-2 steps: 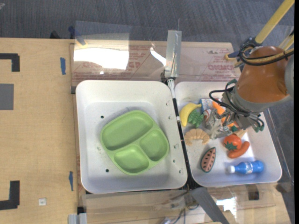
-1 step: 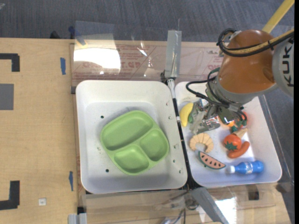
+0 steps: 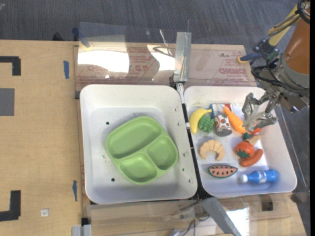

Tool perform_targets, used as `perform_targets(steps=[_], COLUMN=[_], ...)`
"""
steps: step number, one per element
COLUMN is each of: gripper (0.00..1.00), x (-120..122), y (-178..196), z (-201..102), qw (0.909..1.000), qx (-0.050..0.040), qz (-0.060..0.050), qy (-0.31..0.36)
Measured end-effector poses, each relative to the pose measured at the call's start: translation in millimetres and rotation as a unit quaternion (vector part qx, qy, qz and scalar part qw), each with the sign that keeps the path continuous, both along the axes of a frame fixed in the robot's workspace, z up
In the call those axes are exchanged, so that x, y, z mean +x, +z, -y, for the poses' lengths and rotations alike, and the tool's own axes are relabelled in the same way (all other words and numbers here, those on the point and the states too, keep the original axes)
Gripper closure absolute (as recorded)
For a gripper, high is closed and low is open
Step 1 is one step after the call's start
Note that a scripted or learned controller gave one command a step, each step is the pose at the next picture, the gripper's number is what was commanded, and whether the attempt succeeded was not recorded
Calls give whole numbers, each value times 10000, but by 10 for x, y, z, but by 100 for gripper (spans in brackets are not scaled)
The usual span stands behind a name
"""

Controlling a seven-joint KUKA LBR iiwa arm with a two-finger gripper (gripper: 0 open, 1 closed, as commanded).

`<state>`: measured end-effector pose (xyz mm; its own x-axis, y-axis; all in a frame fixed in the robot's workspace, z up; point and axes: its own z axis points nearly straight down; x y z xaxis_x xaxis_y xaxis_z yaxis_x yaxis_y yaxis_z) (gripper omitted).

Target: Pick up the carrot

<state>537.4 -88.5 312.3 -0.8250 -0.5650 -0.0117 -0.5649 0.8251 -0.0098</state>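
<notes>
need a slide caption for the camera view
End effector poised over the carrot in the right bin, among toy foods; green plate sits in the left bin.

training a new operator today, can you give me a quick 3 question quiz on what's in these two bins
1. True or false: the green plate lies in the same bin as the carrot.
2. Which item lies nearest the right bin's front right corner? A) croissant B) blue bottle C) banana
3. Fill in: the gripper hangs over the ____ bin, close beside the carrot.

Key
1. False. The plate is in the left bin; the carrot is in the right one.
2. B. The bottle lies on its side there, next to the watermelon slice.
3. Right.
</notes>
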Motion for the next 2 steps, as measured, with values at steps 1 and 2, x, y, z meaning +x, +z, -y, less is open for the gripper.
perform_targets(steps=[1,2], gripper=[0,0], x=[-5,464], y=[-25,-1459], z=[-17,177], qw=[10000,9997], qx=[12,31], qz=[-26,-108], qy=[11,235])
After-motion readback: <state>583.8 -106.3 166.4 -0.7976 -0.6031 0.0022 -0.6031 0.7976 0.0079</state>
